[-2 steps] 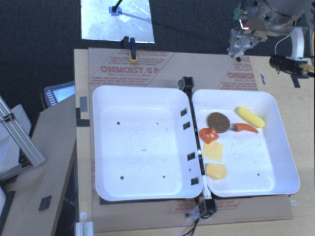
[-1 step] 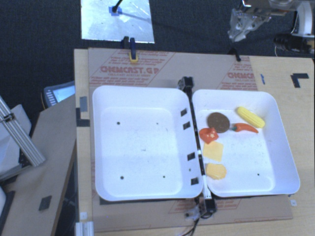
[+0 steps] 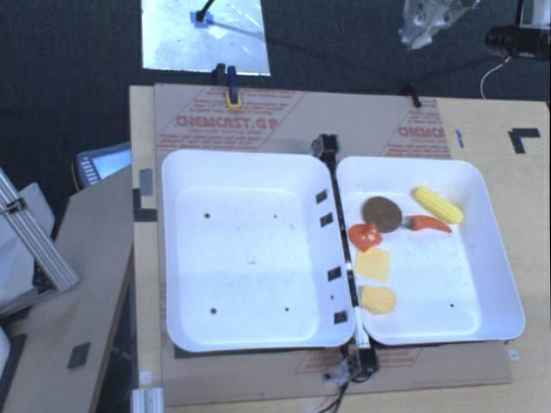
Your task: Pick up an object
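- Gripper [image 3: 424, 17] is hanging at the top right of the camera view, over the dark floor beyond the bench, well apart from both bins.
- It is showing as a pale, blurred shape; cannot tell how its jaws are standing, and nothing is visibly hanging from it.
- A dark fitting [image 3: 515, 40] with a thin white cable is sitting just to the right of it.
- Right bin [image 3: 495, 231] is holding all the loose items, clustered toward its left and upper part.
- Corn cob [image 3: 438, 205], yellow, is lying at a slant nearest the far right of the cluster.
- Red chili pepper [image 3: 428, 224] is lying just below the corn, its tip pointing right.
- Brown round disc [image 3: 381, 213] is lying flat, just left of the pepper.
- Red tomato-like piece [image 3: 365, 237] is touching or overlapping the disc's lower left edge.
- Pale yellow cheese slice [image 3: 374, 265] is lying flat just below the red piece.
- Yellow-orange lump [image 3: 378, 299] is lying below the slice, near the bin's left wall.
- Nothing is lying on top of the corn or the lump.
- Left bin [image 3: 185, 256] is sitting beside it, joined by black clips [image 3: 331, 222] along the shared edge.
- Brown printed board [image 3: 232, 120] is lying under both bins; a shiny metal sheet [image 3: 203, 22] is lying on the floor beyond.
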Motion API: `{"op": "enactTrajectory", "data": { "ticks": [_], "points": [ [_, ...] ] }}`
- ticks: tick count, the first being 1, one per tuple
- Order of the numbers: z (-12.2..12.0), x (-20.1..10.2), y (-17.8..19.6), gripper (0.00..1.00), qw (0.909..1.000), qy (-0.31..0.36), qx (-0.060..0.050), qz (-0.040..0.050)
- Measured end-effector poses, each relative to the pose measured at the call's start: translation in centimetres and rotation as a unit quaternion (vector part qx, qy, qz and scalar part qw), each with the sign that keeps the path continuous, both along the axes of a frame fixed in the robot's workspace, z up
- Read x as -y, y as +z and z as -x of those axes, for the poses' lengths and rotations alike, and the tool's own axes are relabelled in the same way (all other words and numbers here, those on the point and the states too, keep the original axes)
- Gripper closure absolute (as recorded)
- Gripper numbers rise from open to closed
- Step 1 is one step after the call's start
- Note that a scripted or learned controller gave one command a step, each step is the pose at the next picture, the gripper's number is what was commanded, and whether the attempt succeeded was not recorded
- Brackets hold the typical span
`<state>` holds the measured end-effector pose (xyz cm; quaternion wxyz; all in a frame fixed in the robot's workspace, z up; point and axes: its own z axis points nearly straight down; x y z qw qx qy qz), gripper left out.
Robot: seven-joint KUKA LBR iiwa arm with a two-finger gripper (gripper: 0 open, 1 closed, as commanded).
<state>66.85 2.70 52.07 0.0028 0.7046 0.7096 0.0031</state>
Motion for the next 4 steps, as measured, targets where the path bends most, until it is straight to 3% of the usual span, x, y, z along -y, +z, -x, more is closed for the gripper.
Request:
{"op": "enactTrajectory", "data": {
  "ticks": [3, 4],
  "points": [
    [0.0, -6.0, 1.5, 1.0, 1.0, -0.001, -0.002, 0.0],
    [0.1, 8.3, 1.5, 1.0, 1.0, -0.009, -0.002, 0.0024]
  ]
}}
